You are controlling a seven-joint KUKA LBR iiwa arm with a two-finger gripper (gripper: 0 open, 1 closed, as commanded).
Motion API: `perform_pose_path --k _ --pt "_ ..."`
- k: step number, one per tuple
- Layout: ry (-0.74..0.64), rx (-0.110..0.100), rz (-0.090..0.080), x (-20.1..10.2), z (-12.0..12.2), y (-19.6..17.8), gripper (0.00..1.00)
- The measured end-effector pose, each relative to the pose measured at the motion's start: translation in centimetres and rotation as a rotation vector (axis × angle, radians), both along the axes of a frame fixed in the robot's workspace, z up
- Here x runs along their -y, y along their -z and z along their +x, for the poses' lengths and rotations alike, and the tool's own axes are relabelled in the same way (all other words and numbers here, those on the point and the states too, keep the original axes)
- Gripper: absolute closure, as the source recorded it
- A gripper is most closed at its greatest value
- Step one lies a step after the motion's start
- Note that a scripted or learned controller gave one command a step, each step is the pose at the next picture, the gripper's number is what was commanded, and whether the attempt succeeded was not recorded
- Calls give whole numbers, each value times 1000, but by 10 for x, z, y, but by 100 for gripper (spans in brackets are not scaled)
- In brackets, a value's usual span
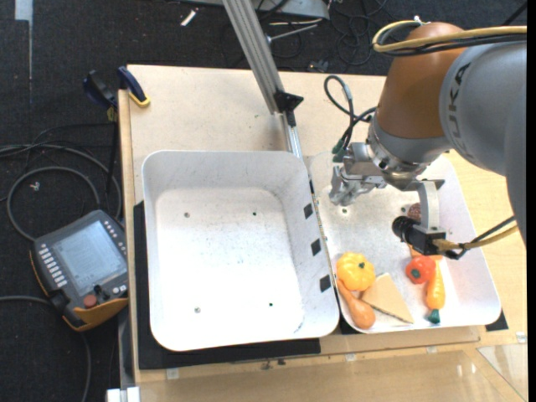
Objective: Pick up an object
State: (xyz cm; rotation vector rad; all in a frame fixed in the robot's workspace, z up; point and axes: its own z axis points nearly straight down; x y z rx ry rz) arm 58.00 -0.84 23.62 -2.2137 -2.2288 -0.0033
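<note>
Roughly: gripper point(343, 193) poised over far end of right bin point(469, 304), finger spread impossible to tell. Nearest candidate, yellow pepper point(356, 270), lies toward 6 o'clock, well apart. Carrot point(358, 308) and wedge point(388, 298) just beyond, clustered at near rim.

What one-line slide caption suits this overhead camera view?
KUKA arm's gripper hovers above the right bin, which holds toy vegetables and a cheese wedge.
</note>
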Motion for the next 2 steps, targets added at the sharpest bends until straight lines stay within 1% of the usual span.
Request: perform_pose_path --k 1,2 --pt "-1 0 0 -57 4 -9 100" --pt "0 0 0 -104 10 -12 100"
